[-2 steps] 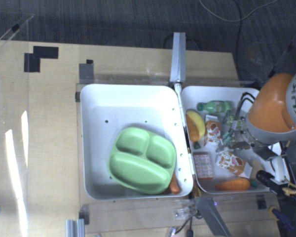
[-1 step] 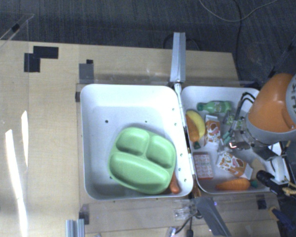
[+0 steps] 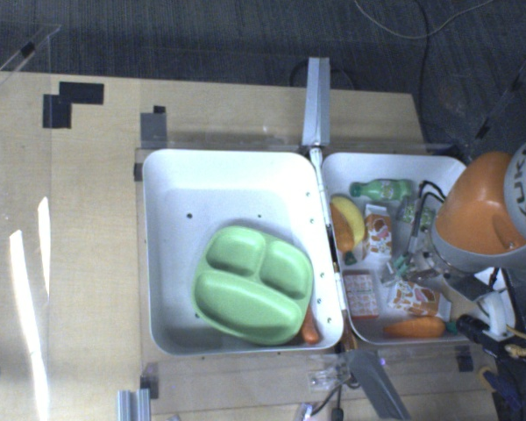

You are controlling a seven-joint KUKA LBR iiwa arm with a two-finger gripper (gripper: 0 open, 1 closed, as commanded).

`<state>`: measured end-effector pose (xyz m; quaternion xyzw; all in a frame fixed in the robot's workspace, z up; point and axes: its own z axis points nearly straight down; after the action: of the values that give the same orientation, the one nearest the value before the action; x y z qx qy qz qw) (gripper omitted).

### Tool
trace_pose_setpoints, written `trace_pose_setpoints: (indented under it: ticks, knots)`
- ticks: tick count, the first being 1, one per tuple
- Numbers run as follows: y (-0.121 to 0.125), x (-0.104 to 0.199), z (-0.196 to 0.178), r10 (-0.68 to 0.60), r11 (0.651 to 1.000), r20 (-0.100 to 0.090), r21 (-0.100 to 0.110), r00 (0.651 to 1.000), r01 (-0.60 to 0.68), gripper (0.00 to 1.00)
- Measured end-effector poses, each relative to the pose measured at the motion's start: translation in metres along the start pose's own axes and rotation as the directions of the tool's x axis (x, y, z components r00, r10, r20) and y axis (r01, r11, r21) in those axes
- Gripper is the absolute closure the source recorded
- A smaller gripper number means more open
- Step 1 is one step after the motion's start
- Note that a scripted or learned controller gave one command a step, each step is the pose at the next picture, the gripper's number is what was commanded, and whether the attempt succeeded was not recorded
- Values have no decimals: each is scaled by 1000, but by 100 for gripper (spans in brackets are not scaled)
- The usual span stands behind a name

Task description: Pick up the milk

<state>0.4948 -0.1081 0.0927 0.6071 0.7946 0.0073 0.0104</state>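
Arm housing [image 3: 491, 213], grey with orange band, looms at the right edge over the right bin's [image 3: 447, 162] far corner, covering part of that bin.

Tool [image 3: 409, 261]: reaches down amid the packets at the right bin's middle; whether it is parted or closed on anything cannot be told.

Right bin, contents: green bottle [image 3: 381, 189] lying along the back wall; banana [image 3: 349, 220] against the left wall; milk carton [image 3: 414, 298], orange-and-white, lying flat toward the front, just beside the tool; small patterned packet [image 3: 362, 295] left of it; carrot [image 3: 414, 327] along the front wall. Items crowded, little free floor between them.

Left bin [image 3: 158, 253]: green divided tray [image 3: 253, 284] lying front-centre, small orange item [image 3: 309, 330] wedged beside it at the front right corner. Rear half offers open floor.

Counter [image 3: 61, 235]: bare wood left of the bins, black tape marks [image 3: 68, 101] at the back.
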Motion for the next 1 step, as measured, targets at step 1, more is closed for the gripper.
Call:
trace_pose_setpoints:
  ticks: [1]
  knots:
    - [2, 0, -11, 0, 1000, 2, -6, 1000, 0, 100]
